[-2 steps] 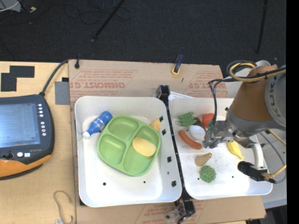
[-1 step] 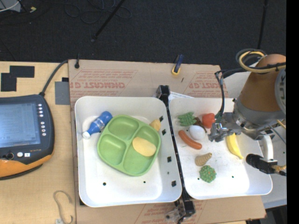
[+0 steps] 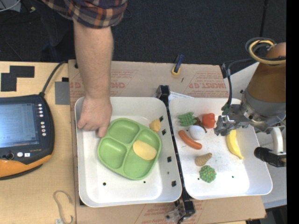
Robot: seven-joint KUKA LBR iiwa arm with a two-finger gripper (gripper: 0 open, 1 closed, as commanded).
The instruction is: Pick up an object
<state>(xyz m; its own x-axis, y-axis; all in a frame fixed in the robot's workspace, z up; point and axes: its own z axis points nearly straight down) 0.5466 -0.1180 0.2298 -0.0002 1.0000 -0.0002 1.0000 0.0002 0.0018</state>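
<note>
The right bin (image 3: 261, 183) holds a yellow banana (image 3: 233, 144), a red toy sausage (image 3: 190, 140), a white egg (image 3: 196, 132), a red tomato (image 3: 209, 120), a green leafy piece (image 3: 187, 119), a tan cone (image 3: 203, 159) and a green broccoli (image 3: 207, 174). My gripper (image 3: 225, 125) hangs over the right bin's upper right part, just left of the banana's top end. Nothing shows between its fingers. In the left bin (image 3: 91, 190) lies a green divided plate (image 3: 128, 148) with a yellow potato-like piece (image 3: 145, 150) on it.
A person's bare arm reaches in from the top, and the hand (image 3: 95, 117) rests on the left bin at the plate's upper left edge. A small yellow piece (image 3: 155, 124) lies near the divider. A teach pendant (image 3: 21, 132) sits at the far left.
</note>
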